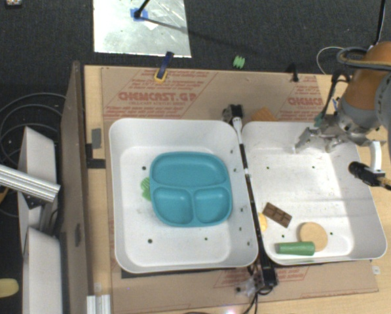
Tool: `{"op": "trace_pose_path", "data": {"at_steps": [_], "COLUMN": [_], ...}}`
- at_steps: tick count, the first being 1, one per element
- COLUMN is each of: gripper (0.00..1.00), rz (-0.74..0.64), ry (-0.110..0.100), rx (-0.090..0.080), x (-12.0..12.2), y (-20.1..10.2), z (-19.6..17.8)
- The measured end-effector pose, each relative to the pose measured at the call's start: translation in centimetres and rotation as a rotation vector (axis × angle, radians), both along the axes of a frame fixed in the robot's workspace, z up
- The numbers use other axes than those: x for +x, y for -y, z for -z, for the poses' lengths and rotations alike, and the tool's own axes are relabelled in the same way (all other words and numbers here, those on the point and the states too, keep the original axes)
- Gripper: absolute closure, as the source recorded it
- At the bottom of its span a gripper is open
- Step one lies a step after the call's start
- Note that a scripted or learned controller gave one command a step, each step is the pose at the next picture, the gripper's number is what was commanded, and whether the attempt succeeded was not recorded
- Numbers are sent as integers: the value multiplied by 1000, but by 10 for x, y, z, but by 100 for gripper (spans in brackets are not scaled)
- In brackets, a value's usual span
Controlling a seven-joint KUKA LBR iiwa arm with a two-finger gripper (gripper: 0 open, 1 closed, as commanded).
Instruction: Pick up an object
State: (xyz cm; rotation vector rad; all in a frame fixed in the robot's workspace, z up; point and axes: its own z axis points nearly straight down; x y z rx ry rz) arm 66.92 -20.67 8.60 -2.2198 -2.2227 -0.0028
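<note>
White right bin [352, 195]: chocolate bar [277, 214], cookie [313, 234] and green cylinder [295, 247] crowd the near corner. Gripper [317, 140] hovers spread, empty, well apart (far edge). Risk: wall blocks a finger.

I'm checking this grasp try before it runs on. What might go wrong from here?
1. The gripper sits over bare floor at the right white bin's far end, apart from the items; closing here would likely grab nothing.
2. The green cylinder, tan round disc and brown chocolate bar cluster near the bin's near wall, crowding a grasp.
</note>
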Motion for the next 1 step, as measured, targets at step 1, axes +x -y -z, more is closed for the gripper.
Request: {"op": "trace_pose_path", "data": {"at_steps": [1], "gripper": [0], "rz": [-4], "ry": [-3], "rx": [0], "x": [-39], "y": [-45], "z": [2]}}
